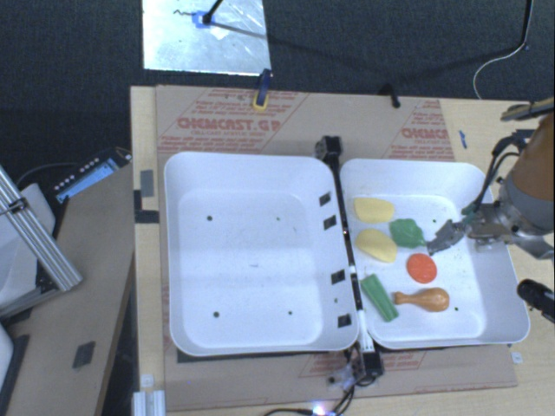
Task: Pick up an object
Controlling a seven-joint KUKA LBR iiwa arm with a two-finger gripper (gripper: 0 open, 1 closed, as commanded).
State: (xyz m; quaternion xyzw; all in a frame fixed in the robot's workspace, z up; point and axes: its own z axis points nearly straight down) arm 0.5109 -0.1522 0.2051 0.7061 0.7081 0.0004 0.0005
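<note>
While the bench (217, 111) carries a sheet of printed cardboard beneath them, two shallow white bins sit side by side on it, joined along a dark hinge strip with black clips. The left bin (251, 250) is the bigger shape in view, its floor marked by a few small dark dots. The right bin (494, 319) holds all the toy pieces, grouped in its left half. The arm (529, 198) comes in from the right over this bin, its grey body low above the far right part of the floor, and the gripper (442, 237) points left toward the group. Whether its fingers are apart or together cannot be told from here; nothing shows between them.

Of the pieces, the brown drumstick (423, 299) lies nearest the near edge, its handle pointing left. The yellow lemon-like piece (377, 245) sits at the middle left, with a second flatter yellow piece (374, 209) just beyond it on the far side. The green bar (379, 297) lies tilted at the near left, close to the hinge strip. The green leafy piece (406, 231) rests just right of the lemon-like piece and just left of the gripper tip. The orange-red round piece (421, 269) lies just near of the gripper tip, between the leafy piece and the drumstick.
</note>
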